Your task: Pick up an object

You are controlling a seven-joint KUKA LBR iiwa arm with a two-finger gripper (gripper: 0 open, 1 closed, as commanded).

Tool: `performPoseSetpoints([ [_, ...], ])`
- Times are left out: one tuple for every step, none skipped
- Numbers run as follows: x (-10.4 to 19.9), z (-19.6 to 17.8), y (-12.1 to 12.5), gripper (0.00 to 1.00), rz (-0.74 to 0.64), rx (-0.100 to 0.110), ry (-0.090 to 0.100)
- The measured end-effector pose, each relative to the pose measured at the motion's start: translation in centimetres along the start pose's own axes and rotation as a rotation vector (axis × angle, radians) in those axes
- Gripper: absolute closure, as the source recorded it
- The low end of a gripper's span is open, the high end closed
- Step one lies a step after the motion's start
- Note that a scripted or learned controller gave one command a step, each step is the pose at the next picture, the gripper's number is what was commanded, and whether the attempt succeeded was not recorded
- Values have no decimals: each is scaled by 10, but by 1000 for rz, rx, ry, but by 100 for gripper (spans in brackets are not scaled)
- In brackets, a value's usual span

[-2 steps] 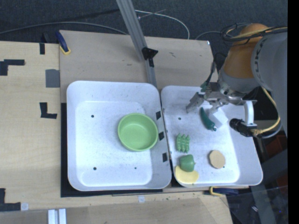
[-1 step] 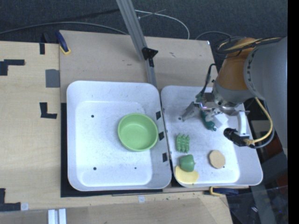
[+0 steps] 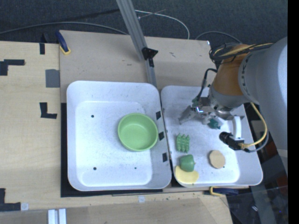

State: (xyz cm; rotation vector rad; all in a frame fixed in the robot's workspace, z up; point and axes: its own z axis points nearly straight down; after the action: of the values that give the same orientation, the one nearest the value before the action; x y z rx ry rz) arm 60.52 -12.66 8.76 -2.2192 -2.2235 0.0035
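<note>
green stuff everywhere here: a green bowl [image 3: 138, 132] is sitting in the left bin [image 3: 84, 97], and in the right bin [image 3: 247, 171] there's a ridged green block [image 3: 182, 143], a green lump [image 3: 187, 162] touching a yellow piece [image 3: 186, 175], and a tan disc [image 3: 217, 159]. the gripper [image 3: 201, 111] is hanging over the upper part of the right bin, apart from all of them. can't tell how wide the jaws are sitting, and i'm seeing nothing between them. looks like it's in the approach step; next it's needing to line up over one piece, probably the ridged block, and drop down.
</note>
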Motion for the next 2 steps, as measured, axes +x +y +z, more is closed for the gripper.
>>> performPoseSetpoints([
  [1, -10, 0, 100, -1, 1, 1],
  [11, -59, 0, 100, 0, -5, 1],
])
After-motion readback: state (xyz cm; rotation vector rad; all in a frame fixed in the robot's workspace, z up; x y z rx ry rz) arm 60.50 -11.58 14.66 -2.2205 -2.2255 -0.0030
